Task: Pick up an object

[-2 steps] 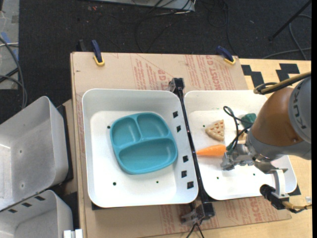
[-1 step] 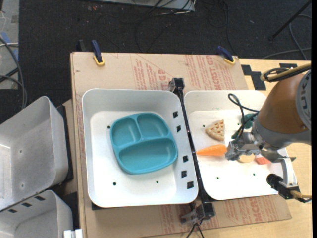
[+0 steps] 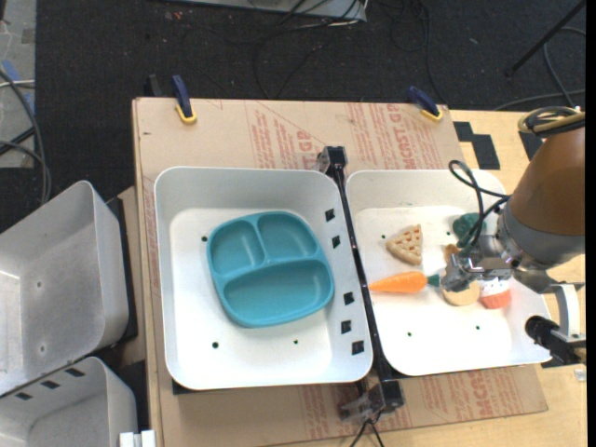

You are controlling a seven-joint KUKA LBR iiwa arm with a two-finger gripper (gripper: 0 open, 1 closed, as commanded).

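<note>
Over the right bin [image 3: 410,357], your gripper [image 3: 461,273] hangs beside the toy carrot [image 3: 399,284]; you cannot tell its grip.

orange carrot [image 3: 399,284], lying flat, right bin [image 3: 447,357]

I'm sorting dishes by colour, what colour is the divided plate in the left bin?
The divided plate is teal blue, seen best in the camera view.
</note>
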